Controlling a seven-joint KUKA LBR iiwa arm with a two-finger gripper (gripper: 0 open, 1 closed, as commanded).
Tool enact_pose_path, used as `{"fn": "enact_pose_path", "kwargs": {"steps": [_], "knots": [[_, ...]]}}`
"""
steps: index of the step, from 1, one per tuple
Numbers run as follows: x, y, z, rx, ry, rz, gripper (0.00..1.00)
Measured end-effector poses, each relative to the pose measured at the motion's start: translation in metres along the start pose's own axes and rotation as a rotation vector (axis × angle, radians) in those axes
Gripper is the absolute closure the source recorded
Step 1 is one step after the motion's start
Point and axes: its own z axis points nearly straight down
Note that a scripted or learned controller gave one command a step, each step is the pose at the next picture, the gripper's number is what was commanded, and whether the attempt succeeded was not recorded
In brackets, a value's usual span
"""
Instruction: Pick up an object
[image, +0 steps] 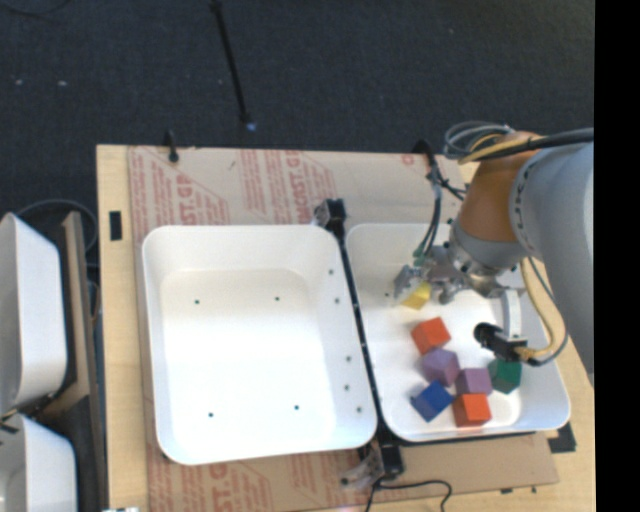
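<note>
This is a robotics lab, set up as a test cell and not a home or shop. A grey arm (545, 205) with an orange band reaches in from the right, loose cables (478, 137) looping off its wrist. The counter (120, 330) is a plain wooden board covered by a sheet of printed cardboard (230, 185), and two shallow white bins (160, 270) are fixed side by side on it, a black clamp (331, 212) at their far joint. The right bin holds small coloured blocks (432, 335), the sort used as practice pieces. Dark carpet (120, 70) lies beyond, with a thin black pole (232, 70) across it.
</note>
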Motion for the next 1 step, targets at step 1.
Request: {"fn": "enact_pose_path", "kwargs": {"steps": [1], "knots": [[-0.0002,0.0000,-0.0109,-0.001,0.000,0.000,1.00]]}}
